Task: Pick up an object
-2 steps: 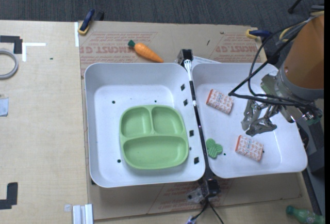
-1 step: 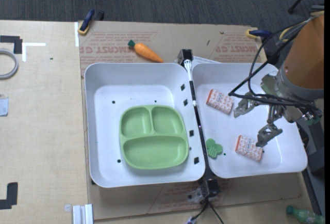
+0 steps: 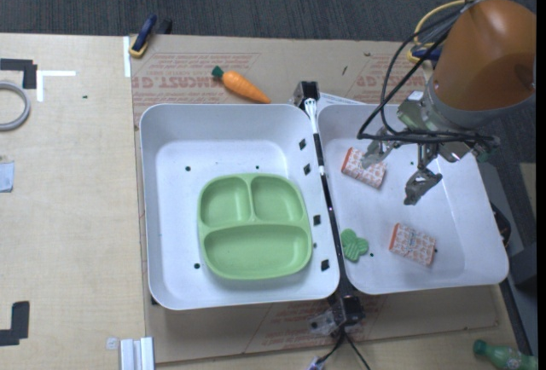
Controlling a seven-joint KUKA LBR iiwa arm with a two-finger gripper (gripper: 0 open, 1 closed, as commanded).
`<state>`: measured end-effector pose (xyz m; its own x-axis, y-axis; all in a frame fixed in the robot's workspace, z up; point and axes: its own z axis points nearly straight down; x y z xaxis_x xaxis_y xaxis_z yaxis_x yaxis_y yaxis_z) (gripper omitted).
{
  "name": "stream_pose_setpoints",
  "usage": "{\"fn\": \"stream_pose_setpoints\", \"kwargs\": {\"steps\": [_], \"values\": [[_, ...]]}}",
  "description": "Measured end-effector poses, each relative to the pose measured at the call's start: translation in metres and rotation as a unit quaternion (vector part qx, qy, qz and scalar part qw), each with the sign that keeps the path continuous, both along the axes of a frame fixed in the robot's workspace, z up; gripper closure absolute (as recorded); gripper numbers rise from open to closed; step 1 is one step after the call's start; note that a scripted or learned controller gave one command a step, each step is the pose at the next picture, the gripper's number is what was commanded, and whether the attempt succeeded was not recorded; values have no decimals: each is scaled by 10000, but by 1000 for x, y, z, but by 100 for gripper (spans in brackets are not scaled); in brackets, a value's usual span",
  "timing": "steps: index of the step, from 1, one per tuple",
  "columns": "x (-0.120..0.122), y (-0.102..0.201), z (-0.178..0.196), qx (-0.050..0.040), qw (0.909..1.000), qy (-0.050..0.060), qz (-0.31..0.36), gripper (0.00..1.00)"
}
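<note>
Two pink patterned packets lie in the right bin [image 3: 478, 270], one at its upper left [image 3: 362, 170] and one at its lower middle [image 3: 414, 243]. A small green leaf-shaped piece [image 3: 354, 245] rests against that bin's left wall. My gripper [image 3: 397, 171] hangs over the right bin, open, with nothing between its fingers. One fingertip [image 3: 373, 157] sits at the upper right corner of the upper packet. The other fingertip [image 3: 420, 186] is over bare bin floor. The arm's orange band [image 3: 486, 53] is above it.
A green divided plate [image 3: 254, 226] lies in the left bin [image 3: 171, 189]. An orange carrot [image 3: 241, 85] rests on the cardboard behind the bins. A blue clip [image 3: 143, 34] sits at the back left, and a green bottle [image 3: 503, 353] at the lower right corner.
</note>
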<state>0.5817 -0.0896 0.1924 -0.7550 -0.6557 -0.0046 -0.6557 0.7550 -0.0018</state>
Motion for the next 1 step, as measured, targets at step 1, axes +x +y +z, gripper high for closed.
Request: {"fn": "stream_pose_setpoints", "kwargs": {"steps": [1], "values": [[-46, -11, -60, -7, 9948, 11, 1022, 0]]}}
